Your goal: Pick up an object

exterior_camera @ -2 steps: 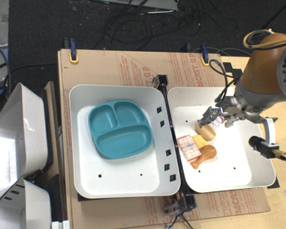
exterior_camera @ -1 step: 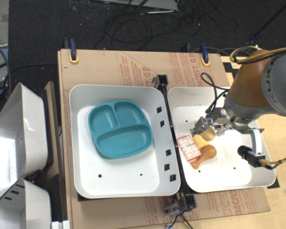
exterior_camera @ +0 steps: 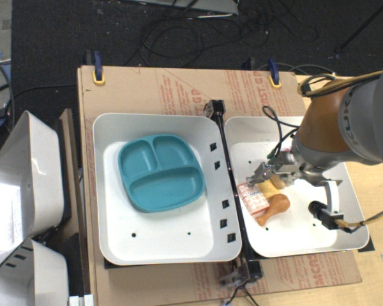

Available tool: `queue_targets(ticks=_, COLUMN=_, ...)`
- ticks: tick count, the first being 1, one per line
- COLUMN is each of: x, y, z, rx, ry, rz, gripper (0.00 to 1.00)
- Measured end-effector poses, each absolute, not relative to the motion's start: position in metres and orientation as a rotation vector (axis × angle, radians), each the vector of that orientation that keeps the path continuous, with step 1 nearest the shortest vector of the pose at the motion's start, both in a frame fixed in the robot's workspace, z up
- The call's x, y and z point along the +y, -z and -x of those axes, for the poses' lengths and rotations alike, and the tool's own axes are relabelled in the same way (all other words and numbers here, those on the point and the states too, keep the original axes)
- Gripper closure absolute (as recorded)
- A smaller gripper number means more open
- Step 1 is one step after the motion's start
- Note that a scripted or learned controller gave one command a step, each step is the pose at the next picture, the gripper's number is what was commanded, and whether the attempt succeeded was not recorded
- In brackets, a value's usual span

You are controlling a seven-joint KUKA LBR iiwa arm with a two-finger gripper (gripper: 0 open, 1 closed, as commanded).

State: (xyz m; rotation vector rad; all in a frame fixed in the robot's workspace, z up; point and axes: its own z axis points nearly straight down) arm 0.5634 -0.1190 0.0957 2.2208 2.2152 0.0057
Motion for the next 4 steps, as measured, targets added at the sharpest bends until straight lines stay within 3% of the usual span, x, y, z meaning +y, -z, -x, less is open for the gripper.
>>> queue_targets(ticks=1, x=-0.12, y=-0.112, z=-0.568, rx=2.206, ry=-0.019, rz=-2.21, gripper=1.0)
queue_targets(ticks=2, x=-0.123, y=-0.17, z=-0.578, rx=2.221, ry=-0.005, rz=-2.214, gripper=1.0)
queue_targets(ticks=4, x=-0.124, y=-0.283, z=-0.581, rx=2.223, ry=-0.004, rz=-2.213, gripper=1.0)
